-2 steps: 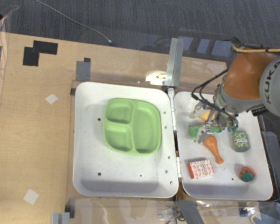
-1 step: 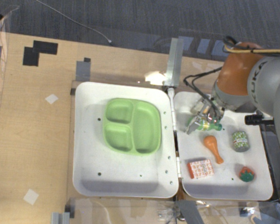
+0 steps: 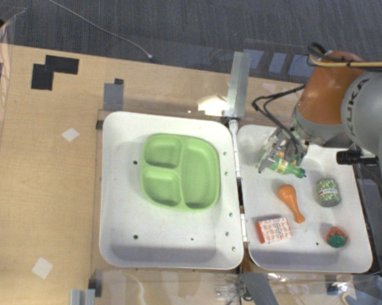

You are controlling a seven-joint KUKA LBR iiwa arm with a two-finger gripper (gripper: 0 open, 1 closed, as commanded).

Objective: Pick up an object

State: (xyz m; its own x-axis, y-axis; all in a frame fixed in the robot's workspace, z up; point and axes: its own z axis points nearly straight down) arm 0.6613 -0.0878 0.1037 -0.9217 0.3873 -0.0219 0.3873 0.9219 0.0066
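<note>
My gripper (image 3: pixel 276 160) hangs low over the back left part of the right bin (image 3: pixel 357 260). A small green and yellow object (image 3: pixel 291 168) lies right at its tip, partly hidden by it. In the same bin lie an orange drumstick-shaped toy (image 3: pixel 291 201), a green and white patterned round object (image 3: pixel 328 191), a red and white box (image 3: pixel 274 230) and a small red and green strawberry-like toy (image 3: pixel 336 238).
The left bin (image 3: pixel 124 242) holds a green divided plate (image 3: pixel 179 171). A metal post (image 3: pixel 237 86) stands behind the ridge between the bins. The grey arm with its orange band (image 3: pixel 327 93) covers the right bin's back right corner.
</note>
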